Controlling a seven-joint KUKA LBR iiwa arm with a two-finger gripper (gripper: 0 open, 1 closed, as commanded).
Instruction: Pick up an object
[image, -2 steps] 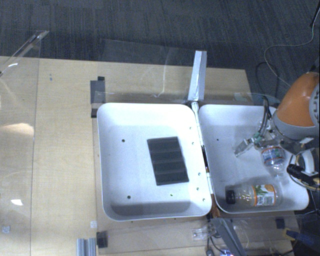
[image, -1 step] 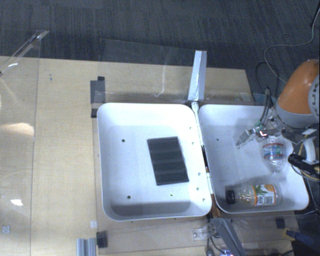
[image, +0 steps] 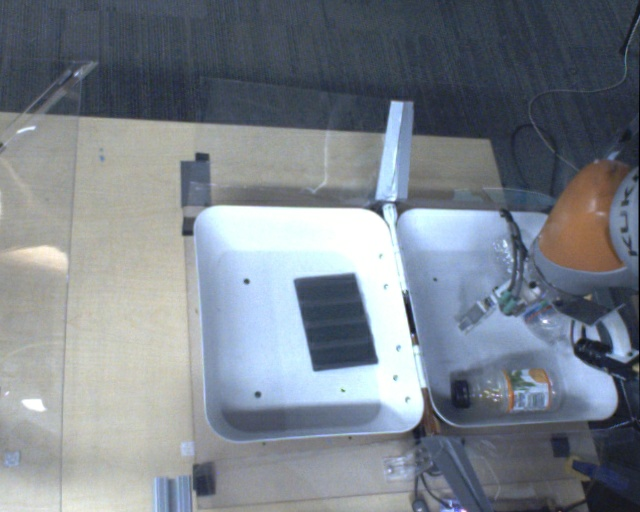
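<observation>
Far to the gripper's left, in the left bin, a dark ribbed rectangular pad lies flat near the middle of the floor, well apart from the arm and not a likely target for this reach.

Across the divider, the gripper hangs over the floor of the right bin, with a metal finger angled down and to the left. Whether the fingers are spread or closed cannot be told from this view, and nothing can be seen between them.

Just below the gripper, and slightly to its right, a clear bottle lies on its side against the bin's near wall. Its black cap points left, and an orange and green label wraps its body. This looks like the object to pick.

The step in hand appears to be the approach. To do it well, the gripper should travel toward the near wall until it sits over the labelled middle of the bottle, then turn so that the fingers straddle the body across its narrow width. A round, smooth bottle may roll or slip, so a central, square grip matters. The near wall leaves little room for the finger on that side.

To the gripper's right rise the grey wrist and the orange band.
</observation>
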